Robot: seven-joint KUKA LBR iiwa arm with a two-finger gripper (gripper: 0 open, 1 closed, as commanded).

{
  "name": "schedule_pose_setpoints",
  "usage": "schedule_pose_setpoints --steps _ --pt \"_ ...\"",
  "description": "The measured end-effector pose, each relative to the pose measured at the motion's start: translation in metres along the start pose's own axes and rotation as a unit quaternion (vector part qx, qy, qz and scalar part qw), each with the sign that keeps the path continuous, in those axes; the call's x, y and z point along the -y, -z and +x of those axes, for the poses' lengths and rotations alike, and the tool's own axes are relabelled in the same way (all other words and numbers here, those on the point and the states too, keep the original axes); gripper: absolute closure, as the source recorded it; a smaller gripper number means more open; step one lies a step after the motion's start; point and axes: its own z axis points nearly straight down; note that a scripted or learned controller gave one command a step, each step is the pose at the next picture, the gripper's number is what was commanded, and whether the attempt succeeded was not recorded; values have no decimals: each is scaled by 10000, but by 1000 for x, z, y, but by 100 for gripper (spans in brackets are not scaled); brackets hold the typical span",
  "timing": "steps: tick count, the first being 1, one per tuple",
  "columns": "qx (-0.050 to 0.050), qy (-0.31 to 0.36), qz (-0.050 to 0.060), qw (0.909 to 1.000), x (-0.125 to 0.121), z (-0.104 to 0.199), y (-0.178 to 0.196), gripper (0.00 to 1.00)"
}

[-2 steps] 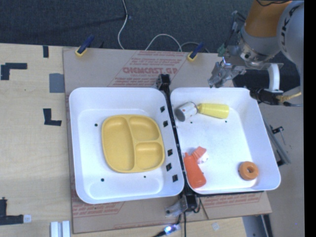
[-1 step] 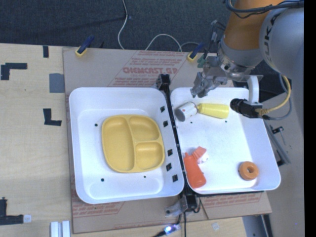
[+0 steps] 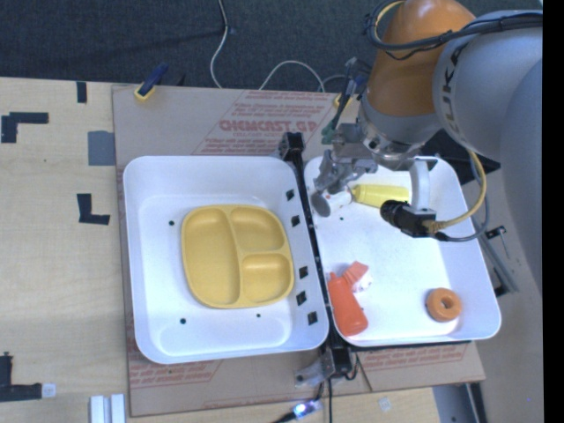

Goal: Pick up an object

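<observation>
Gripper: the gripper hangs low over the far left corner of the right bin, close to the wall that this bin shares with its neighbour. We cannot tell how far open it is, nor whether it has hold of anything.

Arm: the grey arm with its orange band comes in across the far right edge of the right bin.

Nearest object: a yellow bar lies on the bin floor near the far edge, just beside the gripper.

Key relation: the yellow bar sits on the side of the gripper that faces the bin's right edge. Its long axis runs roughly parallel to the far edge, so one end points back at the gripper. We judge that a short sideways shift would put the gripper over it.

Other objects, right bin: an orange bottle lies by the near left corner, and a doughnut rests near the near right corner. Both are well apart from the gripper.

Left bin: the left bin holds a yellow divided plate lying flat in its middle.

Progress: we judge the pick as not yet made.
</observation>
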Motion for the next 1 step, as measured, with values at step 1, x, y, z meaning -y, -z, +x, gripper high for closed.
schedule_pose_setpoints --steps 1 --pt "-5 14 -7 10000 20 56 1 100"
